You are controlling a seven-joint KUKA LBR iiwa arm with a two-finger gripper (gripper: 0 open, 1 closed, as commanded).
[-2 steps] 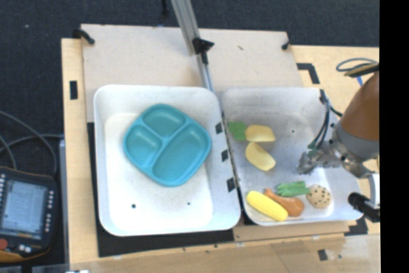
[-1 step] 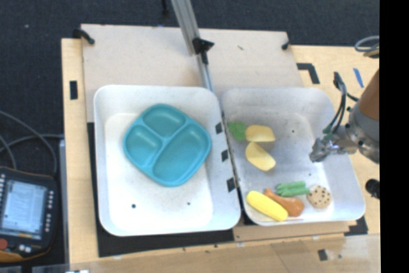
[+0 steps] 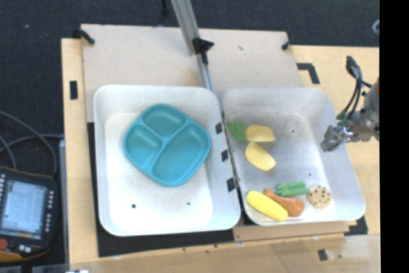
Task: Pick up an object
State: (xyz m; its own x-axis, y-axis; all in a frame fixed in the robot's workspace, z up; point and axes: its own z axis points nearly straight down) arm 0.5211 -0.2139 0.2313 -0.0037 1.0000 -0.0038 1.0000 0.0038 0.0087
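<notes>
Objects: toy food sitting in right bin [image 3: 332, 137] – two pale yellow lumps [image 3: 260, 145] mid-bin, green bit at their 9 o'clock; yellow banana [image 3: 266, 206], orange piece, green piece, speckled cookie [image 3: 319, 196] along 6 o'clock edge.
Gripper [image 3: 333, 137]: hovering at bin's 3 o'clock rim, holding nothing; arm getting cut off at frame edge.
Left bin [image 3: 112, 201]: glossy teal divided plate [image 3: 167, 144], rounded.

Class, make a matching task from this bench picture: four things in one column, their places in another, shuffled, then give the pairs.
Things:
1. teal divided plate
2. cookie
3. yellow banana
4. pincer

Places:
A. right bin, near right corner
B. over the right bin's right rim
C. left bin
D. right bin, near edge, left of the orange piece

Pairs: 1-C, 2-A, 3-D, 4-B
</notes>
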